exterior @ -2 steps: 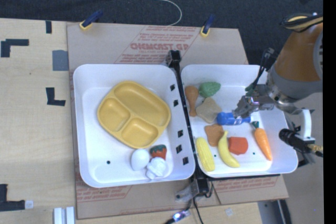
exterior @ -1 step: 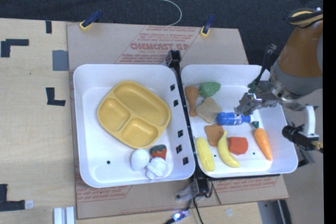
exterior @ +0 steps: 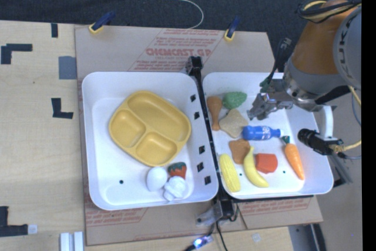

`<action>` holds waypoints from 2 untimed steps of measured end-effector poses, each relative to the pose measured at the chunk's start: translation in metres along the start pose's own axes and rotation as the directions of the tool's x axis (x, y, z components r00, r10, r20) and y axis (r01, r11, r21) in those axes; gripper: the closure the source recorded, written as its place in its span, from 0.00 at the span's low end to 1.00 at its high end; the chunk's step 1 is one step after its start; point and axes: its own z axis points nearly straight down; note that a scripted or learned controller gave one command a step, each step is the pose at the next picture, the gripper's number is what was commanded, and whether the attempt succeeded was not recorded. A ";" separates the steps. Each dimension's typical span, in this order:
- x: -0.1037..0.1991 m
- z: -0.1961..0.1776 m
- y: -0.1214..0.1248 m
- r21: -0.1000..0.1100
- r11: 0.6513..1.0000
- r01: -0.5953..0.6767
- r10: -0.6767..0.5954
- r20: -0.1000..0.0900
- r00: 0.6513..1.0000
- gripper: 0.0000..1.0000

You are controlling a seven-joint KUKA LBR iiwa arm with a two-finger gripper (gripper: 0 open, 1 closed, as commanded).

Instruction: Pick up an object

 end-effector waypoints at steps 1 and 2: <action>0.010 0.008 0.006 0.002 1.000 -0.004 0.004 0.001 1.000 1.00; 0.007 0.003 -0.001 0.001 1.000 -0.005 0.005 0.001 1.000 1.00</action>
